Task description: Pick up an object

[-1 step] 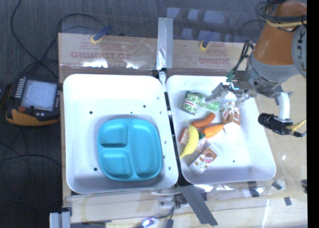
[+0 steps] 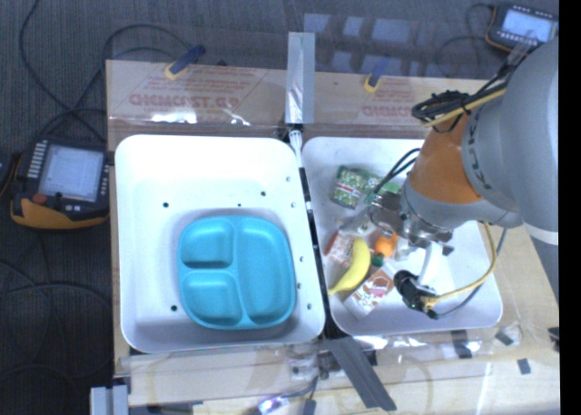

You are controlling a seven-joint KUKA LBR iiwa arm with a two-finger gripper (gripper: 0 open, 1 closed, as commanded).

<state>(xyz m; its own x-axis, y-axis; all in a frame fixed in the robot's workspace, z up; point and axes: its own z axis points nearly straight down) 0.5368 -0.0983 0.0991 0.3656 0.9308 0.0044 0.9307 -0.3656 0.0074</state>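
Surface [image 2: 136,95]: brown board under both bins, with two clamps at its far edge, one blue and yellow on the left [image 2: 184,61], one yellow further right [image 2: 371,83].

My arm [image 2: 508,150]: grey, with an orange band [image 2: 445,172] above the wrist, reaching in from the right and hanging over the right bin. Black and yellow cables run along it and loop down toward the bin's near corner.

Left bin [image 2: 145,177]: shallow, white, square. It holds one item.

Right bin [image 2: 318,186]: shallow, white, touching the left bin along a shared edge. It holds the small goods, all gathered in its left half.

Blue tray [image 2: 238,270]: a rounded plate with three compartments, lying flat in the near half of the left bin.

Two handheld control units: one with an orange casing on the floor left of the surface [image 2: 59,182], one at the far right on the floor [image 2: 519,27].

My pincer [image 2: 413,254]: low over the middle of the right bin, just right of the goods. Whether it is wide, narrow or holding anything I cannot tell; my wrist hides it.

Banana [image 2: 354,268]: yellow, lying at a slant in the right bin, its tip toward the near left.

Green packet [image 2: 352,186]: flat, printed, at the far side of the heap.

Red-and-white packet [image 2: 372,291]: just beside the banana's near end.

Small orange ball [image 2: 387,245]: between the banana and my pincer, close to both.
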